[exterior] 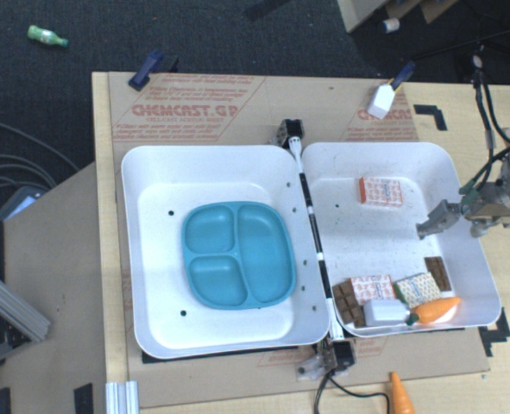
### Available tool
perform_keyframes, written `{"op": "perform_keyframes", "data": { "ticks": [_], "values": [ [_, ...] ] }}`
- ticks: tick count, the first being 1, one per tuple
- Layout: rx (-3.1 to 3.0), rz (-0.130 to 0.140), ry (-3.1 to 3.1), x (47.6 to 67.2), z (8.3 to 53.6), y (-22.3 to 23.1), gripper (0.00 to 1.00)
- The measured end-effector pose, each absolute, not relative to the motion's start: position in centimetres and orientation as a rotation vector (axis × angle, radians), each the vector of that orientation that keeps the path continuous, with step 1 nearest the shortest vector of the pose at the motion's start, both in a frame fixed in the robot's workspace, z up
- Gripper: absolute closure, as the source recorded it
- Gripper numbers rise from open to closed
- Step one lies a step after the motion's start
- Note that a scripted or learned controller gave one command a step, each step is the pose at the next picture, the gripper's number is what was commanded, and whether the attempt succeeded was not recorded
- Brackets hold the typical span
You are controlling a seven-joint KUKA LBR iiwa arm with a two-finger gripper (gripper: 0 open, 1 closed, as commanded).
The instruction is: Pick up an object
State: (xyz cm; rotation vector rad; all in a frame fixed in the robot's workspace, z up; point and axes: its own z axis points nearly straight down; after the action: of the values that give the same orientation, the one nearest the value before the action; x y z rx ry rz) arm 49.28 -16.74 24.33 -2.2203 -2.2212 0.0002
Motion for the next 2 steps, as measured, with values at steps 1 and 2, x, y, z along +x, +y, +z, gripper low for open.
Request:
{"op": "perform_keyframes", "data": {
  "ticks": [1,2],
  "values": [
    [-2.22,0.0,-2.223,57.7,18.2,-15.1,0.0],
    [-2.221,-0.002,-2.224,63.4,9.7,-12.6,0.0]
  ]
}}
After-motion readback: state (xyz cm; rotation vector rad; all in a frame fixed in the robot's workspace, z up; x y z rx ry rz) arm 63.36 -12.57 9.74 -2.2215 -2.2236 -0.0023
